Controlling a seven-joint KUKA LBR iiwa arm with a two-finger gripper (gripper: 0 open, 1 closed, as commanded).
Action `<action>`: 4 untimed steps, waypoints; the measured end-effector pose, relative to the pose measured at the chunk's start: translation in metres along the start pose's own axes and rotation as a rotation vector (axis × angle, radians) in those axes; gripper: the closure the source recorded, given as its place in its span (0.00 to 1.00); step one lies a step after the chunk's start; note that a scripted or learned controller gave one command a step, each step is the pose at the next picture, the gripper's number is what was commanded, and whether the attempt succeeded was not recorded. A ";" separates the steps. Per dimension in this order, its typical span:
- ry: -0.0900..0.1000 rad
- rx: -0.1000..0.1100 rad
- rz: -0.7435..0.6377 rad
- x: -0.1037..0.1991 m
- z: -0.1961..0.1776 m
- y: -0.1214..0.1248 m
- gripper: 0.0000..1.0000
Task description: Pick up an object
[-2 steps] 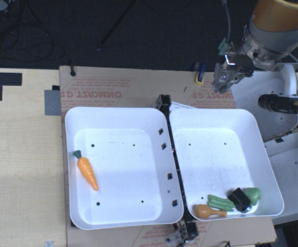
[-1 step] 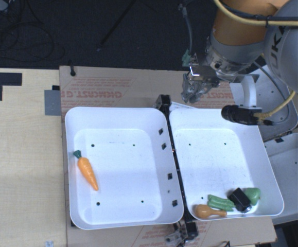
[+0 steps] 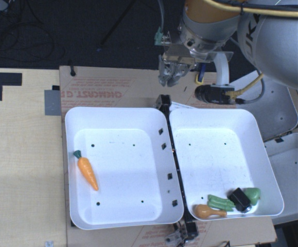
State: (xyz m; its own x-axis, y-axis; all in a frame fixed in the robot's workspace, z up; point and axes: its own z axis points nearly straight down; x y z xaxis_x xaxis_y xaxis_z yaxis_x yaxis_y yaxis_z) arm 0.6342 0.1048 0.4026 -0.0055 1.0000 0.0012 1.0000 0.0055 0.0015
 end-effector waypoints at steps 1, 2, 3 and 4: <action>0.000 0.005 -0.001 0.071 0.010 -0.007 1.00; 0.000 0.004 -0.001 0.132 0.002 -0.013 1.00; -0.001 0.001 0.008 0.073 -0.050 -0.062 1.00; -0.001 0.004 0.000 0.142 -0.053 -0.045 1.00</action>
State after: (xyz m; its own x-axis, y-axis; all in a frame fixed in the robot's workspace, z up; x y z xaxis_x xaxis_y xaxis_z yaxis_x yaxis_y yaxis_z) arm 0.5887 0.2464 0.4557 -0.0060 1.0000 0.0002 1.0000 0.0060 -0.0027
